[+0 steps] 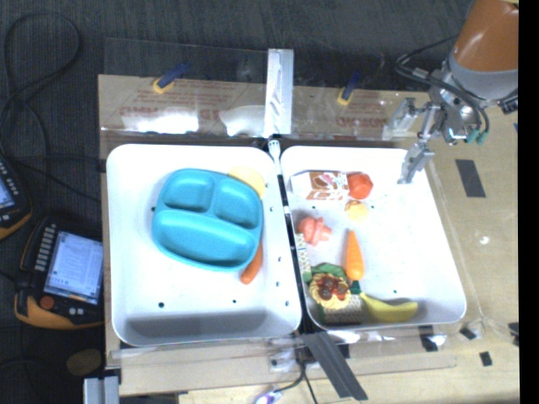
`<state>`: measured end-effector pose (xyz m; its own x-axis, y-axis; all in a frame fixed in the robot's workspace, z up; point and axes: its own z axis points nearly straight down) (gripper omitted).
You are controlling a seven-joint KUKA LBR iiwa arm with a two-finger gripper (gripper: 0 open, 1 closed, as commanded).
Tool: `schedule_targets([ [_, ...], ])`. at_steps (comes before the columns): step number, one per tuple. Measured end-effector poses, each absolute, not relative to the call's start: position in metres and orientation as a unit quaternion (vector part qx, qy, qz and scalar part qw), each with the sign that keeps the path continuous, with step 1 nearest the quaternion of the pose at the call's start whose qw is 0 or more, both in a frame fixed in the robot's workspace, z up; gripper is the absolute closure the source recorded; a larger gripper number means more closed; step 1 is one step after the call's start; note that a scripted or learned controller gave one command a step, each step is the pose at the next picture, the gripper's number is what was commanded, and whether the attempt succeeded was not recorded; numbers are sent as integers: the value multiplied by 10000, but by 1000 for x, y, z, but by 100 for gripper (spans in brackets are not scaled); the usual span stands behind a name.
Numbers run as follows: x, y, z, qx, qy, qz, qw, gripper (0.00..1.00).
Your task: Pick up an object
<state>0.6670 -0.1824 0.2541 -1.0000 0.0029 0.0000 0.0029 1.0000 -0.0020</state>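
Dark carpet surrounds your bench. Nothing is picked yet: the gripper (415, 160) hangs over the right bin's (446, 251) far right corner, grasp state untellable, while the carrot (354, 256), banana (389, 309) and tomato (360, 185) lie untouched.

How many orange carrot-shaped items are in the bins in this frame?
2. One orange toy carrot lies in the middle of the right white bin; another lies in the left white bin, partly under the blue divided plate, which might hide more.
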Motion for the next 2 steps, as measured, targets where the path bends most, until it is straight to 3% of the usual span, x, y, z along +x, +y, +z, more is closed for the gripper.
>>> schedule_targets([
  [1,662,-145,99,726,9974,-14,5,0],
  [2,633,-122,96,2955,9553,-13,23,0],
])
